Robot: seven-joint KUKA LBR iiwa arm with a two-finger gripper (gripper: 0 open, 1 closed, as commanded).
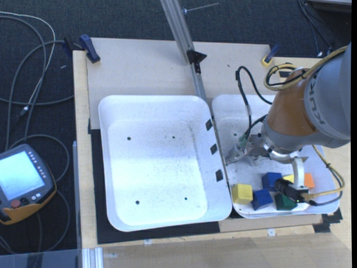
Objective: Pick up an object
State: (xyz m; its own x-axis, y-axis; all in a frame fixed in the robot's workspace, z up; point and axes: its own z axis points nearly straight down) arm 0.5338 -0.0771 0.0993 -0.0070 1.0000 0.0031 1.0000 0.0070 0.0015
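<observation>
Several small blocks lie along the near edge of the right bin (226, 113): a yellow cube (242, 192), a blue block (271, 180), a second blue block (260, 199), a green block (286, 202) and an orange piece (308, 180). My gripper (244, 149) hangs low over the middle of the right bin, close to its left wall, above and to the left of the blocks. It is small and partly hidden under the orange-banded wrist (290, 113). No block shows in it.
The left bin (111, 110) sits beside the right one, with their walls meeting in the middle. A slanted metal pole (178, 27) rises behind the bins. Black cables (245, 94) trail over the far part of the right bin.
</observation>
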